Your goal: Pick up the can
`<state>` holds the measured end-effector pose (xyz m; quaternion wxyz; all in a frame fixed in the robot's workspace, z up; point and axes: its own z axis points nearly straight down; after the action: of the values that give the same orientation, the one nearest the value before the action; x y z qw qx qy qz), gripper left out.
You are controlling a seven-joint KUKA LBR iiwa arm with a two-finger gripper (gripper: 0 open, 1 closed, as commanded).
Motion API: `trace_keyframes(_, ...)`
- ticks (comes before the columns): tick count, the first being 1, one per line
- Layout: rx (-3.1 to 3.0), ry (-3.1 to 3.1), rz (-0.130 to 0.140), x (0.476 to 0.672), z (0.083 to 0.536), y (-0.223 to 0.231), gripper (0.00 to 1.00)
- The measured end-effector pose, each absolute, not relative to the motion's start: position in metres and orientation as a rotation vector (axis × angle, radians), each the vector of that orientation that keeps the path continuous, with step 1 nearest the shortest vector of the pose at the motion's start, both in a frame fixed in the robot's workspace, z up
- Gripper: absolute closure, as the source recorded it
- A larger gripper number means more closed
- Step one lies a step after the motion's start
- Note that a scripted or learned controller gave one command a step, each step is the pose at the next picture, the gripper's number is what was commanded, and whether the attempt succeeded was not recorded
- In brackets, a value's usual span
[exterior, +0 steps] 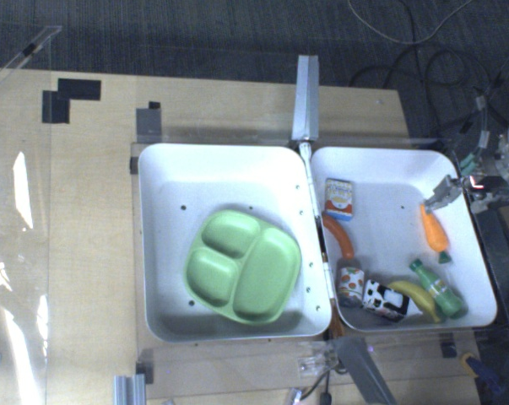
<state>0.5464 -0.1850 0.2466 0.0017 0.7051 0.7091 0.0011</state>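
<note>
The can [349, 282] is small, with a brown and white label, and stands near the front left corner of the right bin [381, 171]. It is next to a black-and-white cow-patterned item [384, 300]. My gripper [440, 195] hangs at the bin's right side, just above the top of an orange carrot [436, 231]. It is far to the right of the can and further back. Nothing shows in it.
A reddish sausage [342, 236] and a small carton [339, 199] lie behind the can. A banana [416, 298] and a green bottle [438, 289] lie at the front right. The left bin [161, 226] holds a green divided plate [244, 265].
</note>
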Motion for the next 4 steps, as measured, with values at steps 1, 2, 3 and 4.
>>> trace_keyframes(1,1.981,2.425,0.005,0.563,0.346,-0.206,0.00)
trace_keyframes(2,2.045,2.377,0.004,0.498,0.282,-0.206,0.00)
trace_keyframes(3,2.053,2.374,0.003,0.488,0.149,-0.206,0.00)
trace_keyframes(4,2.031,2.380,0.011,0.492,0.089,-0.206,0.00)
